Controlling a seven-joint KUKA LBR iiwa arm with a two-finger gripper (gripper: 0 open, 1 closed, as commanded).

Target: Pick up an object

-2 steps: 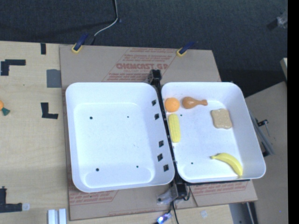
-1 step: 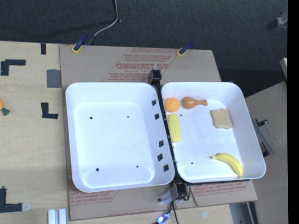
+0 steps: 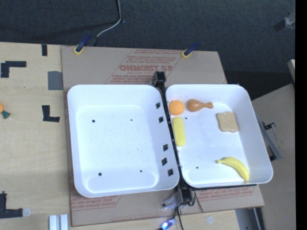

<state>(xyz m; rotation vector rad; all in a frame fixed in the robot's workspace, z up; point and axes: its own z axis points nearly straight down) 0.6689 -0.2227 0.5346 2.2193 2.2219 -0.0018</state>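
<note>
- A flat brown cardboard sheet (image 3: 144, 68) with red print lies on the pale wooden bench (image 3: 29, 128), held by two blue-and-yellow clamps at its far edge.
- The left shallow white plastic bin (image 3: 76, 143) sits on the cardboard, its right wall touching the other bin.
- The right shallow white plastic bin (image 3: 254, 128) holds all the loose objects.
- A small round orange ball (image 3: 176, 107) rests at that bin's far left corner, against the dividing wall.
- A yellow corn cob (image 3: 179, 131) lies just near of the ball, along the same wall.
- A tan drumstick-shaped toy (image 3: 197, 105) lies just right of the ball.
- A beige bread-slice-shaped piece (image 3: 227, 122) lies further right, apart from the drumstick.
- A yellow banana (image 3: 235, 166) lies near the front right corner.
- The gripper's opening and any hold: cannot tell.
</note>
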